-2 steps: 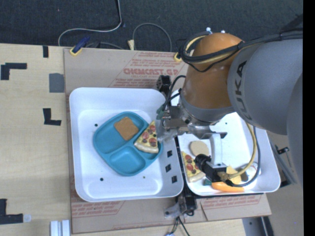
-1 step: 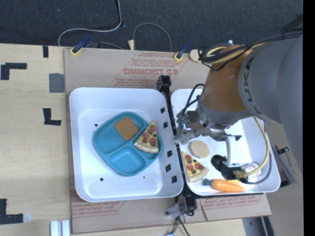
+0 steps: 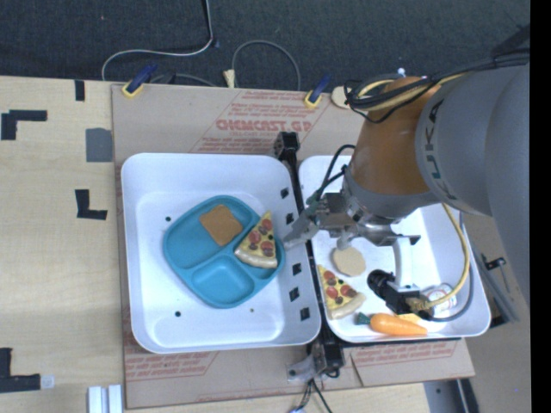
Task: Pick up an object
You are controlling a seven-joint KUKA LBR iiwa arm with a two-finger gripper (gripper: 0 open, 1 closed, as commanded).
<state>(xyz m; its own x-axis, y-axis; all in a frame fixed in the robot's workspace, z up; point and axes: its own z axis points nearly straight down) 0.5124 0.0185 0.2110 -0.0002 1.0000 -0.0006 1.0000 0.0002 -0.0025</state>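
Arm (image 3: 405, 157) over right bin (image 3: 469, 269); blue tray (image 3: 194, 261) in left bin (image 3: 151, 222).

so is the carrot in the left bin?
No, the carrot lies in the right bin, near its front edge, while the left bin holds the blue tray.

arm (image 3: 413, 157) reaching in, claw (image 3: 301, 226) lowered

Left bin (image 3: 146, 317): floor open around the tray (image 3: 215, 269). Right bin (image 3: 469, 317): arm (image 3: 430, 153) overhangs; pizza (image 3: 337, 292), disc (image 3: 349, 261) and carrot (image 3: 398, 323) crowd its floor.
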